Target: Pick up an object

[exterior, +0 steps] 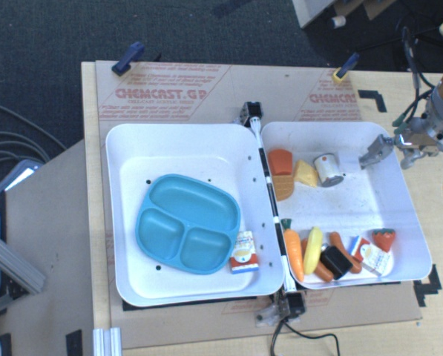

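the pick looks barely begun: the tool (388,153) hangs over the upper right rim of the right bin (399,191), its two grey fingers spread apart with nothing between them, so no object is held yet. every candidate lies in the bins. in the right bin a small silver can (327,169) lies on its side nearest the tool, just beside a yellow cheese wedge (305,174) and an orange block (280,162) against the divider; along the near edge sit a carrot (293,254), a banana (312,250), a black block (335,262) and a strawberry (384,239), crowded together. the left bin (132,154) holds a blue divided plate (188,222) with a small carton (243,252) touching its lower right edge. what is left is the descent, the closing and the lift. the arm is cut off by the right edge, the small pieces under the black block are too jumbled to name, and which object is the target cannot be told.
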Controlling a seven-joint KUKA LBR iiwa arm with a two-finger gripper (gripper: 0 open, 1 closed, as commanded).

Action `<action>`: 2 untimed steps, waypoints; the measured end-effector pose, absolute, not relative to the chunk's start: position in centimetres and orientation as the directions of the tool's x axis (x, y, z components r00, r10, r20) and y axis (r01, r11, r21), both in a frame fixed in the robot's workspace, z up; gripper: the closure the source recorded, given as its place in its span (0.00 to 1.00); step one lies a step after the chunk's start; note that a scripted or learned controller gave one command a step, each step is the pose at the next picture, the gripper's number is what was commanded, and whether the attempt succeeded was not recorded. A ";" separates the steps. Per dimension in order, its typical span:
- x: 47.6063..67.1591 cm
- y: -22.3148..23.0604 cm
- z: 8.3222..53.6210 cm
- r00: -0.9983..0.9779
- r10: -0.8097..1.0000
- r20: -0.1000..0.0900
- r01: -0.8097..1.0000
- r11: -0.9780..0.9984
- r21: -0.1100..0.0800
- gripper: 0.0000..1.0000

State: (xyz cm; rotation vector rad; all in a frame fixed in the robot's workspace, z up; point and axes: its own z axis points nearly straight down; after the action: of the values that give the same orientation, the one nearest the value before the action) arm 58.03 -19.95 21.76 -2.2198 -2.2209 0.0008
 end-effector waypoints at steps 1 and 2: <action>55.3 -18.7 10.5 0.000 1.000 0.001 1.000 0.000 -0.003 0.00; 65.2 -17.6 8.7 -0.004 1.000 0.019 0.998 0.005 -0.057 0.00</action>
State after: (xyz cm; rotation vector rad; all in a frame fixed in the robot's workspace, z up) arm 65.25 -17.63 8.69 -2.1783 -2.1886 0.0415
